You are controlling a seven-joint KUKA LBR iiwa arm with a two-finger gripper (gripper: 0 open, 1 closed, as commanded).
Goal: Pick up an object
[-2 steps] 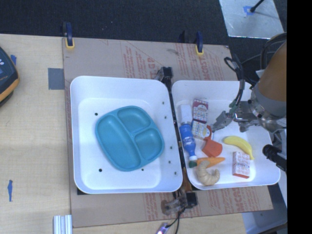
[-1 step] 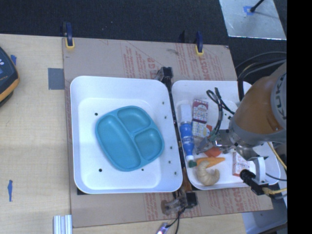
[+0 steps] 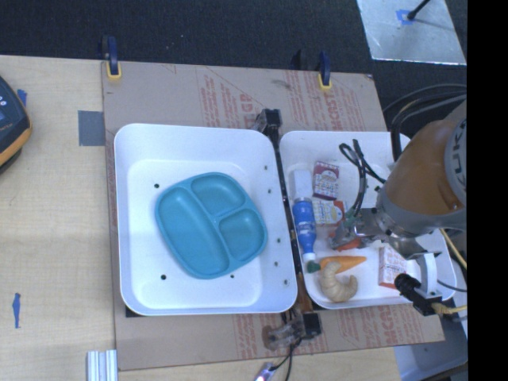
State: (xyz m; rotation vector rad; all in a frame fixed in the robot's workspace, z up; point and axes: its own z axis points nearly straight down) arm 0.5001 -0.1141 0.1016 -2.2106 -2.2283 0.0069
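Starting at the left of the counter: the left bin carries a blue divided plate, lying flat and well apart from the action.

Across the divide, the right bin is where it's happening. Along its left wall lies a blue bottle, long axis running from the far side of the bin toward the near side, white cap at the near end. Just right of it, a small printed packet sits toward the far side. Nearer the front there's an orange carrot, long axis running left to right, thick end to the right, and in front of that a tan pastry, curled and close against the carrot.

Now the gripper: it's low in the middle of the bin, in a dark tangle of parts and cables, and I can't tell whether it is open or clamped, nor whether it has anything. No pick confirmed from here.

The key relation: the carrot lies just on the near side of the gripper, its length crosswise to the bottle's, and the bottle is just beside it on the left. I'd call the carrot the closest candidate, with a grip across its narrow width.

Further right, a red-and-white box lies beside the arm, which crowds that whole side.
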